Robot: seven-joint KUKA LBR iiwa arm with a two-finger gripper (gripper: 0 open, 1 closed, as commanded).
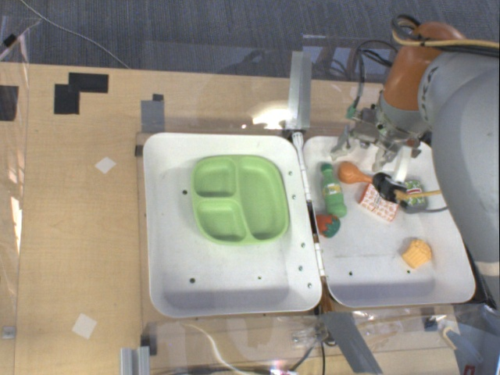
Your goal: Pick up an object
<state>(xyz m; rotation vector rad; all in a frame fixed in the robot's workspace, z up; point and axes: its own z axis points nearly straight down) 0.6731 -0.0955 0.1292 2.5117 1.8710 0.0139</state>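
- The arm (461, 123) is reaching in from the right side of the camera view, its broad grey body filling the upper right corner
- The orange band (406, 73) is sitting just above the wrist, with the grey link curving away behind it toward the right edge
- Dark cables are looping over the top of the orange section and down its left side
- The wrist is pointing downward and slightly to the left, carrying the metal gripper mount beneath it
- The gripper (373, 151) is hanging low, its pale fingers (344, 141) angling down and standing visibly apart with nothing between them
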